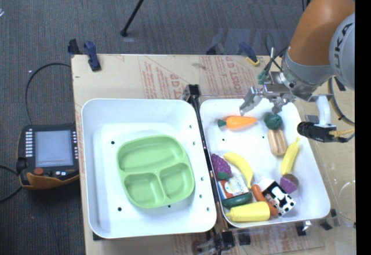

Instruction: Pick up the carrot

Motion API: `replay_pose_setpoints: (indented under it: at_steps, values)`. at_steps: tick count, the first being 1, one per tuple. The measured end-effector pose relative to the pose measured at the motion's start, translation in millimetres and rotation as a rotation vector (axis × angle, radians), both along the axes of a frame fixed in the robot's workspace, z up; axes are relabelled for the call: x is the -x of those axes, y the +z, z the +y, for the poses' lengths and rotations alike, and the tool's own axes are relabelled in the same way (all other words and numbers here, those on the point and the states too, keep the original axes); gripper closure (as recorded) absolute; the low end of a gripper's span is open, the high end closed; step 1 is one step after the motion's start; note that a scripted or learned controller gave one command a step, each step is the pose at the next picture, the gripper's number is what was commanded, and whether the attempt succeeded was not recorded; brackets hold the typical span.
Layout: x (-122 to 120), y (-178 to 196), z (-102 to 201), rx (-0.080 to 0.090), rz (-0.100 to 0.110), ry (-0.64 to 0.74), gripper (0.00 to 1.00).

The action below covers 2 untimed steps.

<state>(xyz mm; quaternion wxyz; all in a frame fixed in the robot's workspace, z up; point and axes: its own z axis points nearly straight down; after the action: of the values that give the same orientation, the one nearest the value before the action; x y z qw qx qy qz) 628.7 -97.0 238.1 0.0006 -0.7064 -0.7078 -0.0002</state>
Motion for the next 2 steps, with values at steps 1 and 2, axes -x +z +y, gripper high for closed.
replay_pose_setpoints:
  at_steps: [1, 2]
  values:
    - [-13.9, -151.8, -15.6, -0.001, 0.001, 0.048, 0.0]
    - [-15.0, -150.7, -25.4, -0.001, 0.0, -0.113, 0.0]
